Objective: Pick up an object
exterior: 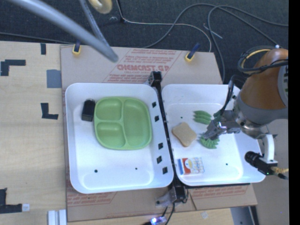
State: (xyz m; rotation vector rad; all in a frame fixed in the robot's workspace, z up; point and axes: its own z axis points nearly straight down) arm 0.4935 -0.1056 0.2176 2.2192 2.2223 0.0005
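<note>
Green plastic foliage lies split in the right bin [234,172]: one leafy piece [202,116] at twelve o'clock of the gripper [212,134], another [209,143] right under its tip. Bread slice [184,134] at nine o'clock, card [190,165] at seven. Jaw state: cannot tell. Low tip suggests a grab at the lower sprig.

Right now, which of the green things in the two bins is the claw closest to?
The lower green leafy piece in the right bin: the gripper sits right over it. The other green piece lies farther up, and the green plate is in the left bin.
</note>
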